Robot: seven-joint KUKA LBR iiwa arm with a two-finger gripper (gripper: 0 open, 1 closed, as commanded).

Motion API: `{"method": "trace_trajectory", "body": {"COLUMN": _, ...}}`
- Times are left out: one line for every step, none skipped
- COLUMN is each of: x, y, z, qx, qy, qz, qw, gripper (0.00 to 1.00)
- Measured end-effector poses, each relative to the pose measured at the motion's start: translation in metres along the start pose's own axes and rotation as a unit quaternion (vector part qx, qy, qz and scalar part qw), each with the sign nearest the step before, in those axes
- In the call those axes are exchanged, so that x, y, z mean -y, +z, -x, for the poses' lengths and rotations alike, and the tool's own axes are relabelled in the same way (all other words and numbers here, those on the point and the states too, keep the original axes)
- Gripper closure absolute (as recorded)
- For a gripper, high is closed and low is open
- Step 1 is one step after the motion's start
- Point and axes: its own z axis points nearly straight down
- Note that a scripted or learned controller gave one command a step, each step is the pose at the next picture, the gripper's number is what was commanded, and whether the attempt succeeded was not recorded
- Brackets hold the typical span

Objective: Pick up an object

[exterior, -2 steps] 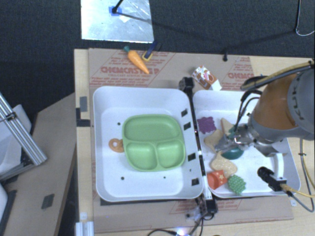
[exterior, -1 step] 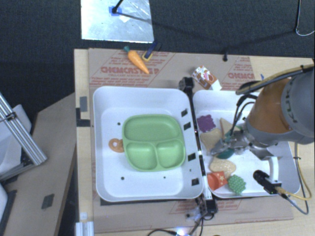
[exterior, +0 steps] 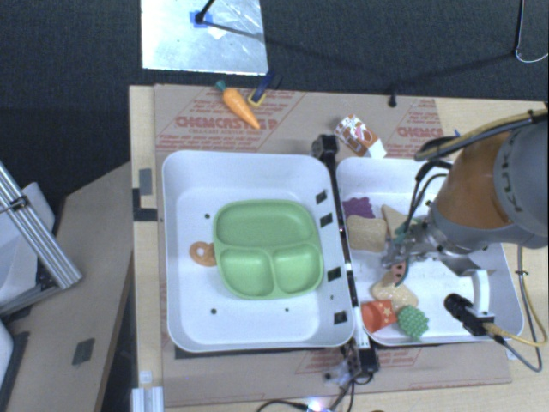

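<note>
Toys (exterior: 388,275) crowded beneath pincer (exterior: 400,253)

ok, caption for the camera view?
Gripper low over toy food in the right bin; green tray in left bin.

I count 2 white bins: left bin (exterior: 184,230), right bin (exterior: 506,312). 1 green divided tray (exterior: 266,247), 3 compartments. 1 pretzel (exterior: 203,253) beside tray. 1 carrot (exterior: 240,107) on bench. 1 snack packet (exterior: 358,136). In right bin: 1 purple piece (exterior: 358,206), 1 bread slice (exterior: 367,233), 1 red piece (exterior: 377,315), 1 green knobbly piece (exterior: 413,319).
</note>
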Motion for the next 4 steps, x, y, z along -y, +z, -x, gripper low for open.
{"method": "trace_trajectory", "body": {"x": -0.008, "y": -0.046, "z": 0.003, "qx": 0.001, "qy": -0.001, "qz": 0.001, "qw": 1.0000, "gripper": 1.00}}
{"method": "trace_trajectory", "body": {"x": -0.011, "y": -0.108, "z": -0.001, "qx": 0.001, "qy": -0.002, "qz": 0.002, "qw": 1.0000, "gripper": 1.00}}
{"method": "trace_trajectory", "body": {"x": -0.012, "y": -0.130, "z": -0.001, "qx": 0.000, "qy": -0.002, "qz": 0.000, "qw": 1.0000, "gripper": 1.00}}
{"method": "trace_trajectory", "body": {"x": 0.007, "y": -0.133, "z": -0.060, "qx": -0.001, "qy": -0.004, "qz": -0.001, "qw": 1.0000, "gripper": 1.00}}
